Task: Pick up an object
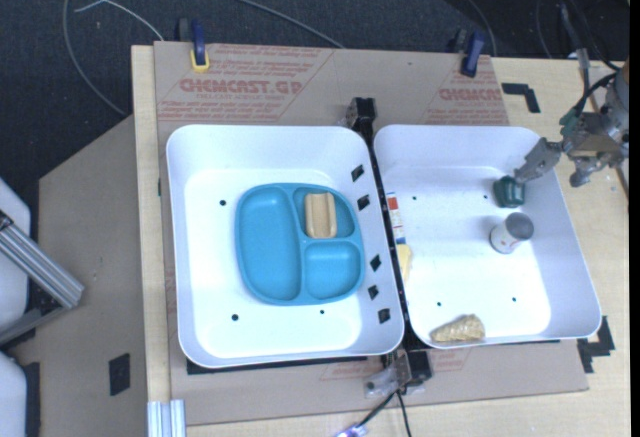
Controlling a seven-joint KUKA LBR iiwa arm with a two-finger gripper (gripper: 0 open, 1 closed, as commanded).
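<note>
Bright, even overhead light, slightly soft picture.
The 2 white bins (190, 255) glare close to blown-out, the left one brightest along its left wall, with faint grey shading inside the rims. The blue tray (270, 245) casts almost no shadow. The dark floor (80, 45) past the tabletop (300, 65) edges stays dim; fine detail looks blurred.

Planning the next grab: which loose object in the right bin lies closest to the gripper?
The small teal object, right at the gripper. The grey cup sits further off; the tan piece lies at the front edge.

gripper (548, 165) over right bin (560, 315) | teal object (508, 191) beside it | blue tray (270, 245) in left bin (200, 225)
</note>
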